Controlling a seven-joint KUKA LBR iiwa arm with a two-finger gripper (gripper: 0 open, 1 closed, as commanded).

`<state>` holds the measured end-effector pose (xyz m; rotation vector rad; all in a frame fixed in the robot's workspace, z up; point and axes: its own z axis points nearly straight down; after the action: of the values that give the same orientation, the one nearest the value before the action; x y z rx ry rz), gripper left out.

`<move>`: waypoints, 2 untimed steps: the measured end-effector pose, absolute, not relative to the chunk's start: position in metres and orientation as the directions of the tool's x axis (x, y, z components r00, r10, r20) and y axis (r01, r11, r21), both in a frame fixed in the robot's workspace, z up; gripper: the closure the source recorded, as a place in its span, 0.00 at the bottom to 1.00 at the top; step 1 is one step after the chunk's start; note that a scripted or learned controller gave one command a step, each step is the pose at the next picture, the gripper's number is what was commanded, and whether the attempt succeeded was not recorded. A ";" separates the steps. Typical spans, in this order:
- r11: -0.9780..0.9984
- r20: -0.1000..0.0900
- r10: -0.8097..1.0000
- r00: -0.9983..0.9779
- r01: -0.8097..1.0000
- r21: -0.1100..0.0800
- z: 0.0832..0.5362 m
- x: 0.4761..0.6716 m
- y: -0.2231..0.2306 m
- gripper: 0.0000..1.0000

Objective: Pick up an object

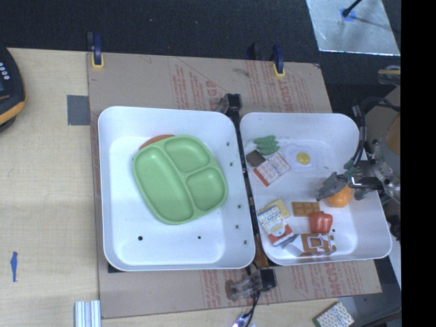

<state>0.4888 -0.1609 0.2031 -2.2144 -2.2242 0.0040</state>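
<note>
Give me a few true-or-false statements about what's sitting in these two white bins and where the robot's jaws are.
1. A green divided plate lies in the left bin. True.
2. The gripper is over the left bin. False: it is over the right bin, near its right side.
3. An orange object lies right by the gripper. True.
4. The fried egg toy sits on the green plate. False: it lies in the right bin.
5. A red pepper toy is in the right bin. True.
</note>
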 end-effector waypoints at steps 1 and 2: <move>0.005 0.003 1.000 -0.005 1.000 -0.002 0.092 0.480 -0.134 0.00; 0.009 0.001 1.000 -0.009 1.000 0.006 0.106 0.483 -0.135 1.00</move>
<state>0.4830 -0.1348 0.1064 -2.2142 -2.2337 -0.0080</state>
